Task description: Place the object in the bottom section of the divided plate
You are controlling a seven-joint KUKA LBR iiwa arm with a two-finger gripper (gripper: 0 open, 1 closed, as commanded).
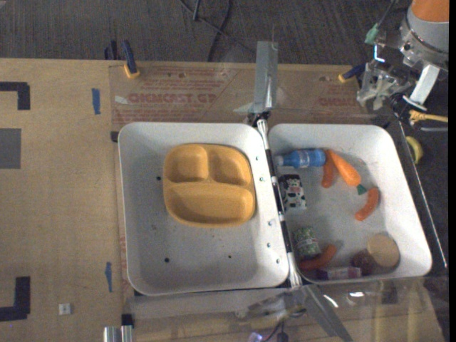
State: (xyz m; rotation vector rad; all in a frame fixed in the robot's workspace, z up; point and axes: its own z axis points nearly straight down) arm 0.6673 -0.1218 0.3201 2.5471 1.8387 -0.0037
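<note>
A yellow divided plate [209,184] lies in the left bin [142,255]. Its large section [212,205] faces the near side and two smaller sections sit behind it. All three hold nothing. The gripper [382,85] hangs at the upper right, beyond the far right corner of the right bin [413,212], with nothing visibly in it. The right bin holds a blue bottle [302,159], orange carrot-like pieces [345,168] [368,204], a small black-and-white item [292,192], a green can [308,241] and a tan disc [383,249].
A metal divider [274,198] separates the two bins. A red sausage-like piece [318,256] and a pink stick [336,272] lie along the right bin's near wall. A yellow object [414,149] sits outside the right bin's right rim. Clamps stand behind the bins.
</note>
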